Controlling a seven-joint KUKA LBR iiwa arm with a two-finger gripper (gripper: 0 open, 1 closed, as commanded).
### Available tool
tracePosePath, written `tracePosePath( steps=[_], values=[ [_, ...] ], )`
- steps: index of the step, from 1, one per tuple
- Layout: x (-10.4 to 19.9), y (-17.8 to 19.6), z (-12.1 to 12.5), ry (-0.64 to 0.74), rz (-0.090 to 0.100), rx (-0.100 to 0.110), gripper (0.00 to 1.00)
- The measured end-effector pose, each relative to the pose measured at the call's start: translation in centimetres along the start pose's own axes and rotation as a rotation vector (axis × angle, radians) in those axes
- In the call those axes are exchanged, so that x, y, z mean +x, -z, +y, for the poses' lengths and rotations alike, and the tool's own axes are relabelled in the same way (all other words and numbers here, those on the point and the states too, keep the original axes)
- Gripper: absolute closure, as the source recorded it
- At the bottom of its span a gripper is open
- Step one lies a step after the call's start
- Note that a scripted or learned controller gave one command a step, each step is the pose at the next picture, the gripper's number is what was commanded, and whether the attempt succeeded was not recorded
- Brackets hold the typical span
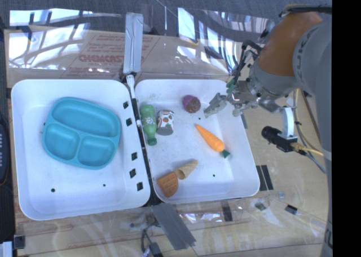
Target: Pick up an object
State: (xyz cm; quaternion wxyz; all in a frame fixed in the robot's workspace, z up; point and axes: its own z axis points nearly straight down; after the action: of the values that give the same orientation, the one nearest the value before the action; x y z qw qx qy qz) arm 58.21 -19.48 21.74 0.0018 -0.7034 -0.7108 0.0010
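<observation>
Behind both bins, cardboard (96,53) reads "CHICKCAST".

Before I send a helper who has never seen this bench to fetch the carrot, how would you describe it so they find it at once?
Find the right-hand white bin, the one without the blue tray. The carrot lies loose near its middle, slanting down to the right, below the tool. It is the only long, bright orange piece with a green tip, unlike the round purple ball above it.

Blue tray (82,133), orange carrot (210,138), green bottle (149,123), white bins (242,160).
</observation>
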Motion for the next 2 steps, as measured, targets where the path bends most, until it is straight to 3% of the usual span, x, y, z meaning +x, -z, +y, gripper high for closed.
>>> tracePosePath(
  steps=[1,2],
  values=[
    [-1.25,-12.40,3.26,0.003,-0.002,-0.005,0.00],
    [-1.13,-11.46,3.28,0.009,-0.001,-0.003,1.00]
  ],
)
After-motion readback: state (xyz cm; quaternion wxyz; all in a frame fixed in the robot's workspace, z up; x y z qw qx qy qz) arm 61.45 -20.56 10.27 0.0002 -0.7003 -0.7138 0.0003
